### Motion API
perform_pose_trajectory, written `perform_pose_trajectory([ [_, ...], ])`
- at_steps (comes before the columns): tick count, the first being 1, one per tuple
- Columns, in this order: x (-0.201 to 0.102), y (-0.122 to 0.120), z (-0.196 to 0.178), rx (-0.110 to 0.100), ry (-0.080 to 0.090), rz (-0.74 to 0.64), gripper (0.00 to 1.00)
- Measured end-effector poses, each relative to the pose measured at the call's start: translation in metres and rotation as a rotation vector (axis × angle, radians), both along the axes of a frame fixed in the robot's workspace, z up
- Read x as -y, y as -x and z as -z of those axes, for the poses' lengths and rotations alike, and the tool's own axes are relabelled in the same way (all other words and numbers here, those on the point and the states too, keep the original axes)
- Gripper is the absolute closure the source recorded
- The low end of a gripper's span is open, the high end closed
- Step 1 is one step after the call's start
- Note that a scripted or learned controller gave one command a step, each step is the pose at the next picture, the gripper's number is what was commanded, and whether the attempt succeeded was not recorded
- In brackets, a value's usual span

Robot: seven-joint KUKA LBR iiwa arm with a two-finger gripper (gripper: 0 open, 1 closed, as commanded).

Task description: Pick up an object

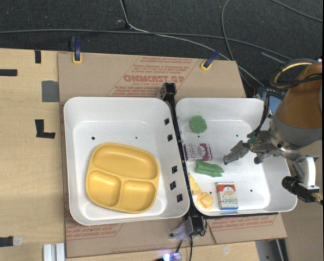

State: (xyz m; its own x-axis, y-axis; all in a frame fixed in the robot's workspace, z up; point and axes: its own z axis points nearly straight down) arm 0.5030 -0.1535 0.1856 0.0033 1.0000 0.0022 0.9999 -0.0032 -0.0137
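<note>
In the right bin (260, 110) lie several small objects: a round green piece (197, 124), a pink and white packet (197, 151), a long green piece (209, 169), a red and white box (226, 195) and a yellow piece (204, 200). My gripper (243, 157) hangs over the middle of this bin, to the right of the long green piece and the packet. Its fingers are spread, one dark finger (231, 156) pointing left toward the green piece. Nothing sits between them.
The left bin (77, 110) holds a yellow compartment tray (122, 176). A black divider (174, 145) runs between the bins. The arm's orange and grey body (300, 110) covers the right bin's right edge. Cables cross the dark floor behind.
</note>
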Motion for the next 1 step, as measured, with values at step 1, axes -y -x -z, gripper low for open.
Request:
perform_pose_trajectory([
  [1, -0.0002, -0.0031, -0.0057, 0.012, 0.002, -0.004, 0.0],
])
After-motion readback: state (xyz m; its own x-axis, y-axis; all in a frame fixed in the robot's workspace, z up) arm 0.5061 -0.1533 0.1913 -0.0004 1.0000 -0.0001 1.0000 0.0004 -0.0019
